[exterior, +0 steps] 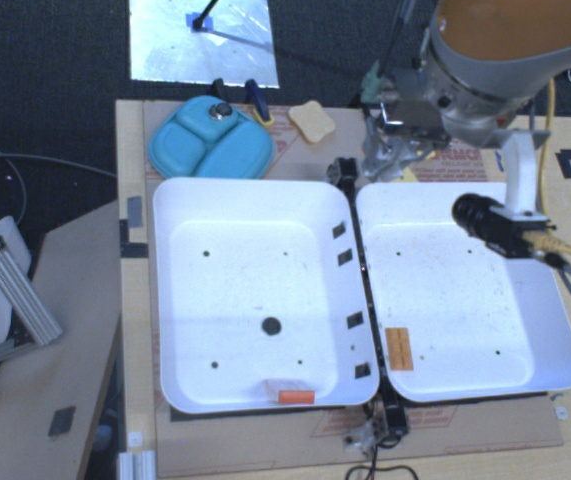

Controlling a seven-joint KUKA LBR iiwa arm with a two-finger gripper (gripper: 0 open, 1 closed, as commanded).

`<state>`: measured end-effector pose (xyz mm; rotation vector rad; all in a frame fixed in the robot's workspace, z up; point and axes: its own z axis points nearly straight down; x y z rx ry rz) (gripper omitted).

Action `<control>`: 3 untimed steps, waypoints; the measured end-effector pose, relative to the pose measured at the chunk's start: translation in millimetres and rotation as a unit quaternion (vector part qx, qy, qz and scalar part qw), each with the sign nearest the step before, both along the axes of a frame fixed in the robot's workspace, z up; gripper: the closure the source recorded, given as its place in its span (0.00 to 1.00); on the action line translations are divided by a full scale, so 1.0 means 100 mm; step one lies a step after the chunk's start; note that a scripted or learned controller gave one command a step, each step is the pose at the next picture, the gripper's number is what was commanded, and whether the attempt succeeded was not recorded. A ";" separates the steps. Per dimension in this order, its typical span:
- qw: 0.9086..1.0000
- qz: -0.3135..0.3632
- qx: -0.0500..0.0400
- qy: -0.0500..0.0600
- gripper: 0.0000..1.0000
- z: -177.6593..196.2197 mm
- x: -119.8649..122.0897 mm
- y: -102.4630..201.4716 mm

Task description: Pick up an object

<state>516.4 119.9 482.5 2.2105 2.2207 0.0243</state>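
The pickup looks barely begun: the gripper hangs past the right bin's far-left corner, its grasp impossible to tell, while an orange block lies against the left bin's near wall.

Two white bins (side by side), one blue lid, one sponge.

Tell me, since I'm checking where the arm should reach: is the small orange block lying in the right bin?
No, the small orange block lies at the near edge of the left bin.
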 end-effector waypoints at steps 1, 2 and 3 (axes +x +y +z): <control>1.000 -0.002 -0.004 0.014 1.00 -1.32 -0.32 0.07; 1.000 0.000 -0.002 0.008 1.00 -1.39 -0.30 0.16; 1.000 -0.004 -0.003 0.008 1.00 -1.85 0.17 -0.24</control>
